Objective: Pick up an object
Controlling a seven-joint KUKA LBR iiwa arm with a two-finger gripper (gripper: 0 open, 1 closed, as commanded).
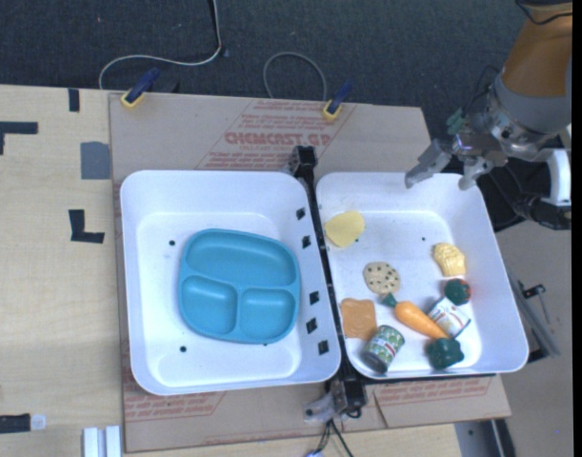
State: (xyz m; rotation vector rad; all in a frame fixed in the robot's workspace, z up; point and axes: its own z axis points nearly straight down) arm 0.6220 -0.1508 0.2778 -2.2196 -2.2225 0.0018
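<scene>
Now claw (444, 171) open over bin rim (395, 175).

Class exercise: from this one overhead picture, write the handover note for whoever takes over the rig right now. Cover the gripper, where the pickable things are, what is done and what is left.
Gripper: open, holding nothing, at the far rim of the right bin.
Right bin: yellow chip, cookie, corn, carrot, cracker, green can, and a few small pieces clustered near the carrot.
Left bin: blue divided tray.
Done: nothing picked yet.
Left: descend, close on one object, lift.
</scene>
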